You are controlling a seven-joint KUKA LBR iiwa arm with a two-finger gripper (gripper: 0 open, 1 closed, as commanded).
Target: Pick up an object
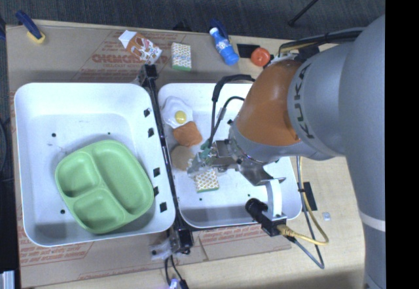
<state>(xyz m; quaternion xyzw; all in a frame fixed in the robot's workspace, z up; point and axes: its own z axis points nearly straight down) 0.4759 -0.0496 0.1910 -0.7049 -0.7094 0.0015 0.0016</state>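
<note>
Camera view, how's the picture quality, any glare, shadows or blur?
Camera view: even light, whites of the right bin nearly washed out; soft shadow beside the green tray in the left bin; the arm looms large and slightly soft; small items near the end effector look fuzzy.

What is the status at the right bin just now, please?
Claw low in right bin, grip state unclear. Checkered waffle piece just beneath it. Brown bun and fried egg close by.

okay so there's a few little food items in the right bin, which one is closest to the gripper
The checkered waffle piece, lying just below the gripper. The fried egg and the orange-brown bun sit farther up the right bin, toward its top left corner.
</note>
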